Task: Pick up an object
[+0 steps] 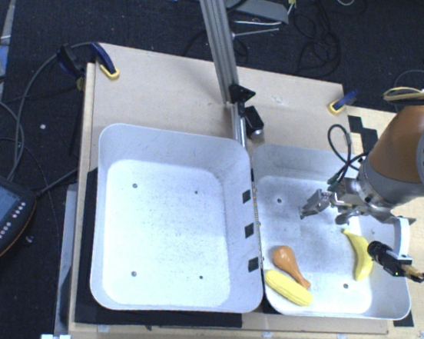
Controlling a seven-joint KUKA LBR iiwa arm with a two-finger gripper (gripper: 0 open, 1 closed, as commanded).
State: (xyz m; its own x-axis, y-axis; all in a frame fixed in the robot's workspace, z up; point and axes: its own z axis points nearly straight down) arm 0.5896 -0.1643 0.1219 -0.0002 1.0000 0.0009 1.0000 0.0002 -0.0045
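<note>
Hand (330,205) low over the right bin (287,190), toward its far side, fingers spread apart with nothing between them. Just right of and nearer than it, a yellow banana (360,255) lying along the bin's right side, apart from the fingers. Further toward the near edge, an orange pear-shaped toy (292,263) touching a yellow corn-like piece (287,288) at the near left corner. Left bin (166,221) alongside, both on the pale bench (168,93).

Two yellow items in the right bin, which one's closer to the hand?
The curved banana, just below-right of the hand. The other yellow piece lies at the bin's near edge beside the orange object.
</note>
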